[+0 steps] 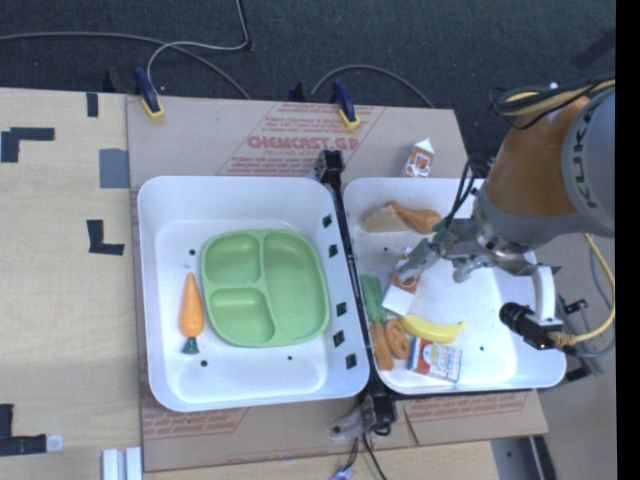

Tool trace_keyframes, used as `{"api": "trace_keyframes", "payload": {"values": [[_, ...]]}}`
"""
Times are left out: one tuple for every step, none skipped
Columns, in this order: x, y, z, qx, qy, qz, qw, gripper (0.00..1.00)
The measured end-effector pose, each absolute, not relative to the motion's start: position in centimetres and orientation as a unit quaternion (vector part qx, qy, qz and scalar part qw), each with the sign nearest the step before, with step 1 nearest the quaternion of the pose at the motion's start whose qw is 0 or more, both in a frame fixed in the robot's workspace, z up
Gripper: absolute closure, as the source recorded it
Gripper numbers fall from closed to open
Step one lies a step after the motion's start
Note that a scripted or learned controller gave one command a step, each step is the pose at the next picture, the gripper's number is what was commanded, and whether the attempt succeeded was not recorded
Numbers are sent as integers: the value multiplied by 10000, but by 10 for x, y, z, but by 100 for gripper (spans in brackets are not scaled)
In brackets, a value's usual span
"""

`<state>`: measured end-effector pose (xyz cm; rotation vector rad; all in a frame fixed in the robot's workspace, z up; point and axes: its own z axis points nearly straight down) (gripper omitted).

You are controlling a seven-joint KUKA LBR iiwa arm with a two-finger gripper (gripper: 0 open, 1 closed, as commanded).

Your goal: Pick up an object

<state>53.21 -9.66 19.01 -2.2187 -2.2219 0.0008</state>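
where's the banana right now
In the camera view, the banana lies in the right bin, toward its front, just above a small carton and below the gripper.

Lying at 12 o'clock: dark carpet, cables | spreading at 9 o'clock: pale wooden bench | underlying centre: cardboard sheet, clamps

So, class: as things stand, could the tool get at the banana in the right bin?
Probably yes. The banana lies uncovered on top of the pile in the right bin, with the tool poised just above it and nothing between them; neighbouring items crowd its sides, though.
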Motion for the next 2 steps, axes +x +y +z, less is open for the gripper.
{"api": "trace_keyframes", "payload": {"values": [[573,-108,100,-7069,-7074,11,16,0],[573,-107,110,-7065,-7077,6,19,100]]}}
